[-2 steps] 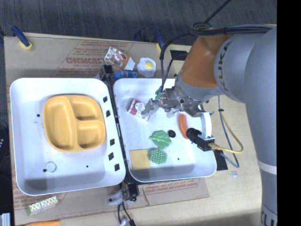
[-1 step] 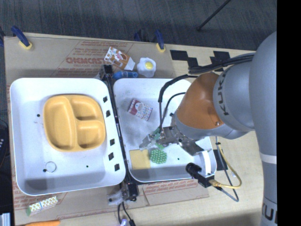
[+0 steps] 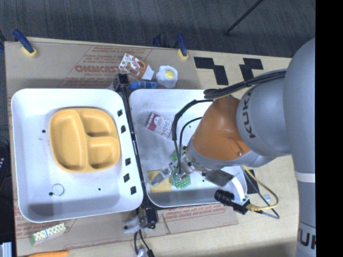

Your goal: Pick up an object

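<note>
From above, your arm (image 3: pixel 236 133) reaches low into the right bin (image 3: pixel 140 143), its jaws over a green object (image 3: pixel 181 181) near the front wall. You cannot tell whether they are apart or together.

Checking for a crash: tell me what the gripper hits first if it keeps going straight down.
Probably the green ball just beneath the gripper, in the right bin; depth is hard to judge.

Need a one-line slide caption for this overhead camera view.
KUKA arm lowers its tool over a green object in the right bin; yellow divided tray sits in the left bin.
</note>
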Robot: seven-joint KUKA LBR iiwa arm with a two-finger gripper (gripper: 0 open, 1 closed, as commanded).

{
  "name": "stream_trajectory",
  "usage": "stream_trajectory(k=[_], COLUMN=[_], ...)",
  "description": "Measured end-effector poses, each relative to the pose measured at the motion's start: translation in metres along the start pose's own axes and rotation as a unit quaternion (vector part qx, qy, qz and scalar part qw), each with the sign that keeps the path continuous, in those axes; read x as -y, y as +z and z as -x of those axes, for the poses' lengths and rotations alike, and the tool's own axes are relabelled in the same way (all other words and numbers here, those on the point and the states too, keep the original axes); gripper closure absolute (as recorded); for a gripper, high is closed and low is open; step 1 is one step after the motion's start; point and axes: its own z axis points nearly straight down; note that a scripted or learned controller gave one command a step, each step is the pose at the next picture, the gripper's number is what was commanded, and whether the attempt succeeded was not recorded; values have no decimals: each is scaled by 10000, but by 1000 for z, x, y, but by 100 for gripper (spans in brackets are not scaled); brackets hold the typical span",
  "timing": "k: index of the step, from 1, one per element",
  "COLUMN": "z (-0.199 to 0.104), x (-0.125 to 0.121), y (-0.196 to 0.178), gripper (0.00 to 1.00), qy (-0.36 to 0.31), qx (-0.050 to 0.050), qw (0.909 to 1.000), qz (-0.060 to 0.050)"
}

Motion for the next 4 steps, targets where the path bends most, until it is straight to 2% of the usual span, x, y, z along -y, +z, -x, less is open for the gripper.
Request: stream_trajectory(k=[1,2,3,4], z=[0,1,0,-4], x=[0,1,0,-2], y=[0,-1,0,0], gripper=[0,0,0,0], qy=[1,-1249,-1973,-2271], qx=[2,-4,-7,-11], qw=[10000,9922,9803,9739], qz=[2,-5,-6,-8])
